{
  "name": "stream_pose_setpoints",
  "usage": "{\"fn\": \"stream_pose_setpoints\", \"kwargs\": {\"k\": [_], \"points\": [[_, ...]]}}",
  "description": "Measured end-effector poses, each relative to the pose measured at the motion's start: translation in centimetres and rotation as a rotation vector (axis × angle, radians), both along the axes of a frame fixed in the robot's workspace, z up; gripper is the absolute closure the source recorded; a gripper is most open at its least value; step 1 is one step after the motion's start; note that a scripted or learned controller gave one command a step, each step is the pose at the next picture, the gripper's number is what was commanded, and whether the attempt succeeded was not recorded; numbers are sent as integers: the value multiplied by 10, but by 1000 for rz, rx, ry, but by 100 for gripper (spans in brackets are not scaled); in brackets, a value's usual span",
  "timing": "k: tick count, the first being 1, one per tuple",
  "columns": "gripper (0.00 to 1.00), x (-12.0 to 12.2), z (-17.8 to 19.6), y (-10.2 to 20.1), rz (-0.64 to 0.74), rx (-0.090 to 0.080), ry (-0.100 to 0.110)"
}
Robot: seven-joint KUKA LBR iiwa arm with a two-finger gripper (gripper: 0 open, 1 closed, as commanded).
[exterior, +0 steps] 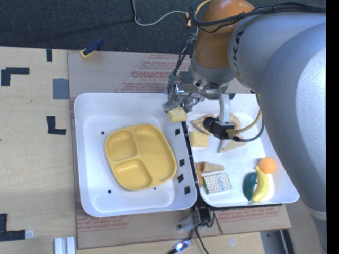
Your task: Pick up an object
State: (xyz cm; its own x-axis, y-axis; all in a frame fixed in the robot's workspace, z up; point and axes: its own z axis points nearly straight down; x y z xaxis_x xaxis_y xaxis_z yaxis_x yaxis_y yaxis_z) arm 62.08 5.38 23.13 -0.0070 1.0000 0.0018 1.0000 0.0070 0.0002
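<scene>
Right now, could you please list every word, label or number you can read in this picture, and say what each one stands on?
"CHEMCRO...", red print, roughly read, on the cardboard sheet behind the bins; the rest is hidden by the arm.
Fainter red lines beside it on the cardboard: too blurred to read.
Patterned card in the right bin: too small to read.
</scene>
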Motion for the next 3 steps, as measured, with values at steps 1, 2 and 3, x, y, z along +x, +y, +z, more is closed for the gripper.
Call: {"fn": "stream_pose_setpoints", "kwargs": {"k": [1, 2, 3], "points": [[100, -8, -18, 5, -6, -3, 4], [100, -13, -2, 5, -6, -2, 2], [100, -7, -4, -4, -6, -3, 2]]}}
